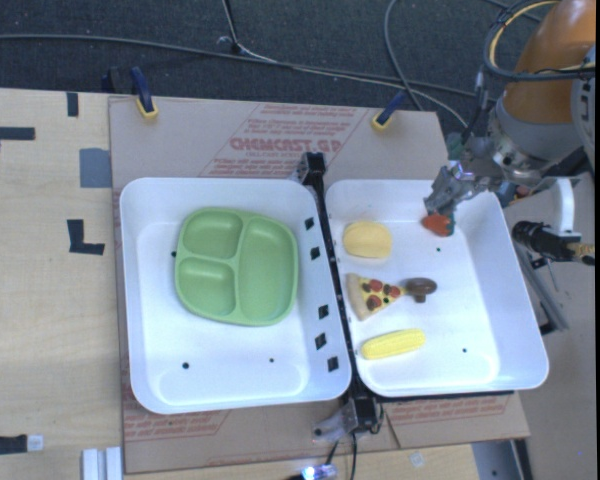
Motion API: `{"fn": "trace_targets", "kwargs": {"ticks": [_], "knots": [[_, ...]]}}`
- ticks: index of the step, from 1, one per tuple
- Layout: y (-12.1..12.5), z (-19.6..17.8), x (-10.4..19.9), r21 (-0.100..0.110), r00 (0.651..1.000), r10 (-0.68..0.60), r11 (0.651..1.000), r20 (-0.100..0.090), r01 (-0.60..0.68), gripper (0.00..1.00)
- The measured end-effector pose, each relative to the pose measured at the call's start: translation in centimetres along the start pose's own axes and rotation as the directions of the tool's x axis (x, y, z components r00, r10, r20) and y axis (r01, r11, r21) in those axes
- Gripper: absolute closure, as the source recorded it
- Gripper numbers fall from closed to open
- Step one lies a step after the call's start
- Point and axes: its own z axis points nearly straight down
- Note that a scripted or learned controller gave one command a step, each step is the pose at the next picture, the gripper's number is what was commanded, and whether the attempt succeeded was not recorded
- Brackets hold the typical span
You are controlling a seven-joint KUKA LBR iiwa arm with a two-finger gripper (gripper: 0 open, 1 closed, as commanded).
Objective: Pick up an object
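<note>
Corn (393, 344): nearest the camera, a yellow cob lying flat on the floor of the right bin (500, 358), well apart from the arm; loose like this, it looks free to be grasped from above.
Pizza slice (371, 294): one step back, lying flat with its point toward the bin divider, a small brown mushroom-like piece (421, 288) just beside its crust end.
Green tray (237, 266): alone in the left bin (150, 368), compartments up and nothing in them; I'd guess it waits there as a set-down spot.
Yellow bun (367, 239): further back, near the divider, sitting on its own.
Red object (439, 224): small, at the far side of the right bin, directly below the gripper tip and touching or nearly so; too small to name.
Gripper (444, 204): over the far right corner, tilted down toward the red object. How far the jaws stand apart, and whether they have hold of anything, I cannot tell.
Judgement: the red object looks like the candidate, lying right at the tip, but a grasp isn't confirmed.
</note>
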Motion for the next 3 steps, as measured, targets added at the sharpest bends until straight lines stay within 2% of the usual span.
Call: {"fn": "trace_targets", "kwargs": {"ticks": [1,2,3], "knots": [[-0.3,0.1,4.5,0.001,1.000,0.001,1.000,0.000,-0.001,1.00],[-1.0,0.1,10.5,0.002,1.000,-0.001,1.000,-0.001,0.001,1.00],[-1.9,1.5,14.8,0.003,1.000,0.001,1.000,0.000,-0.001,1.00]]}}
